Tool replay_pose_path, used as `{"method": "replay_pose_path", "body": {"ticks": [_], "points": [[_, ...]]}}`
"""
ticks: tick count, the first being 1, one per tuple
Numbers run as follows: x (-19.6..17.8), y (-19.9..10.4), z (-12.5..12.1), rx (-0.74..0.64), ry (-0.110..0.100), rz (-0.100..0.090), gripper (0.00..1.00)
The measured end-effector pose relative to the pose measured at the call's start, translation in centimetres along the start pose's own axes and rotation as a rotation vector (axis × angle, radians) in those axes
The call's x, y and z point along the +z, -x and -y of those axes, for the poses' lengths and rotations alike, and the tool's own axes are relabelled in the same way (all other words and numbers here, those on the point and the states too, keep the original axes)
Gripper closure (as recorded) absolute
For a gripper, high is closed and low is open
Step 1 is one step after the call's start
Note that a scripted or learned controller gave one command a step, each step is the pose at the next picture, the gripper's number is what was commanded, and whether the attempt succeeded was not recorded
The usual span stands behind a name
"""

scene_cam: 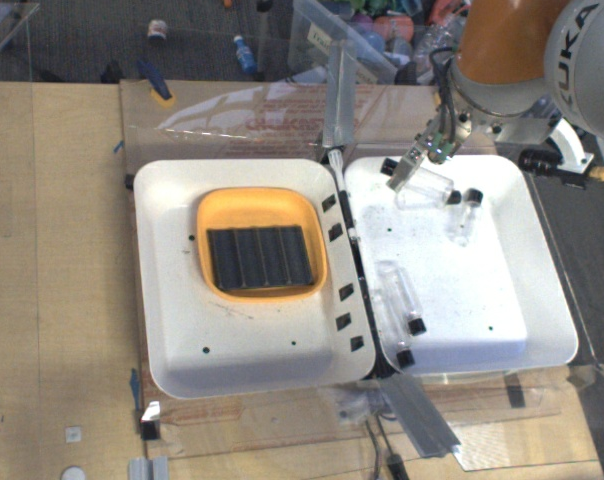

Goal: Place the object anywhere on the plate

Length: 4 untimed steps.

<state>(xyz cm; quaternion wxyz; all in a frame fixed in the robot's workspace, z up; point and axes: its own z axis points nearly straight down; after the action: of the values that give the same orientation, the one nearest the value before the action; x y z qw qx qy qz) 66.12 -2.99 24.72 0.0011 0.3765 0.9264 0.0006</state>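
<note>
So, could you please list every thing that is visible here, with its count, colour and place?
Bins: two, white, side by side on the bench.
Plate: one, orange, in the left bin.
Ridged block: one, black, on the plate.
Clear pieces with black tips: about three, in the right bin; exact shape hard to tell.
Tub of toys: one, clear, mixed colours, behind the bins.
Bench: one, light wood.
Arm: one, grey with orange band, upper right.
Gripper: one, over the right bin's back part.
</note>
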Motion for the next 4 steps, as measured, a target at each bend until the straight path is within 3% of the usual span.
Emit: {"method": "replay_pose_path", "body": {"ticks": [1, 2, 4], "points": [[6.1, 0.7, 1.4, -0.115, 0.001, 0.000, 1.00], [2.6, 0.3, 0.8, -0.129, 0.004, 0.004, 1.00], [-4.0, 0.5, 0.5, -0.505, 0.004, 0.007, 1.00]]}}
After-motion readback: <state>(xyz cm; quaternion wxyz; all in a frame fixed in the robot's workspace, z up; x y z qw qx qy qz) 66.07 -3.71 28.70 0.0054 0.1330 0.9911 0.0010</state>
